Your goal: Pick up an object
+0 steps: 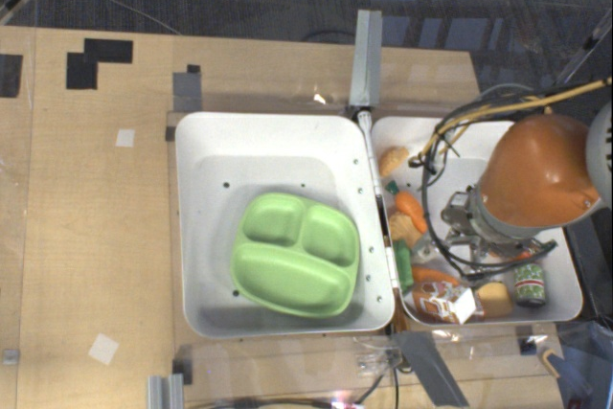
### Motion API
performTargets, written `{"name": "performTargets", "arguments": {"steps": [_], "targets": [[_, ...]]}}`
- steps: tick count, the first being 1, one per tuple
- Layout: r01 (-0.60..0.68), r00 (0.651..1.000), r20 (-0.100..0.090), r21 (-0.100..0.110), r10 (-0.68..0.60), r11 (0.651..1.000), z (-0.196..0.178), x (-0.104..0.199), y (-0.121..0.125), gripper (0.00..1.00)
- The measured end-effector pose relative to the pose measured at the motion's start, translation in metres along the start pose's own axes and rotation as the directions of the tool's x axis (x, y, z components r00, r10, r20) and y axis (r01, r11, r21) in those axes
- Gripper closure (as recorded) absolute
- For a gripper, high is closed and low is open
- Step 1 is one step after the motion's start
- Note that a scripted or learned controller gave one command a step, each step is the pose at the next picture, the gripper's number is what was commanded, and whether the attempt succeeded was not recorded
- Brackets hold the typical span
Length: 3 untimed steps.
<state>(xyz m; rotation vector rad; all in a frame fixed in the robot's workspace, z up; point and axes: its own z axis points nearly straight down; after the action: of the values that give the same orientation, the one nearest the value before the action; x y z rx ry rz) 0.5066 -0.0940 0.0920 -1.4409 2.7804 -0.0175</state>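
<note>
The arm (536, 172) is reaching in from the right and hanging over the right bin (575, 297), its orange band covering much of that bin's middle. The hand (476, 239) is sitting below the band among dark cables, low over the clutter, and whether it is released or clenched I cannot tell, because the wrist is hiding the working end. It is probably posed there because every candidate object is crowding this bin's left and near sides: a pale roll (394, 160) at the far left corner, a carrot (409, 206) just below it, a green item (403, 265) against the dividing wall, a printed packet (442, 299) and a yellowish piece (493, 298) along the near wall, and a small green can (529, 283) beside them. Nothing is visibly lifted. The left bin (206, 168) is carrying only a green divided tray (295, 252), lying flat toward its near right. Room is looking tight: the objects are pressing against walls and each other, so a descent near the rim is risking a collision, while the bin's far right floor is seeming freer. The desk (86, 235) around both bins is lying open.
</note>
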Motion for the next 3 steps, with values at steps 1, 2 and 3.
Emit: {"name": "performTargets", "arguments": {"steps": [1, 2, 3], "targets": [[0.004, 1.0, 0.018, 0.017, -0.005, 1.0, -0.015, -0.008, -0.004, 1.0], [0.063, 0.998, 0.008, 0.003, -0.063, 0.998, -0.158, -0.061, -0.061, 1.0], [0.043, 0.999, 0.004, -0.003, -0.043, 0.999, -0.199, -0.043, -0.108, 1.0]]}}
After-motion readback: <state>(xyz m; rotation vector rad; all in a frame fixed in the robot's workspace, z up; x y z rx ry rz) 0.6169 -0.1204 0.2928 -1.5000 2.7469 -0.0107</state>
